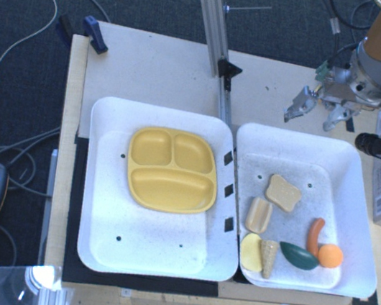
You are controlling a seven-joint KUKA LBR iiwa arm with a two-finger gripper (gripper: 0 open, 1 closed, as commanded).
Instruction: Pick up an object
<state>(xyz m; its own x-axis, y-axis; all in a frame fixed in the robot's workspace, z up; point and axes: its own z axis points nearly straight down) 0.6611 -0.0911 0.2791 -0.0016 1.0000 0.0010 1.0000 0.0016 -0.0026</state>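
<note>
Camera view shows you the gripper [319,112] at upper right, fingers spread and holding nothing, parked above the right bin [367,186], probably so the toast slice [283,192] and neighbouring food at lower right stay unobstructed.

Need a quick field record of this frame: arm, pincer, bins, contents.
arm: reaching in from the right, above the bench behind the right bin
pincer: open, holding nothing, beyond the right bin's far rim
left bin: yellow divided tray
right bin: bread slice, tan block, yellow piece, cone, green item, orange sausage, orange ball
grasp: not yet made
</note>
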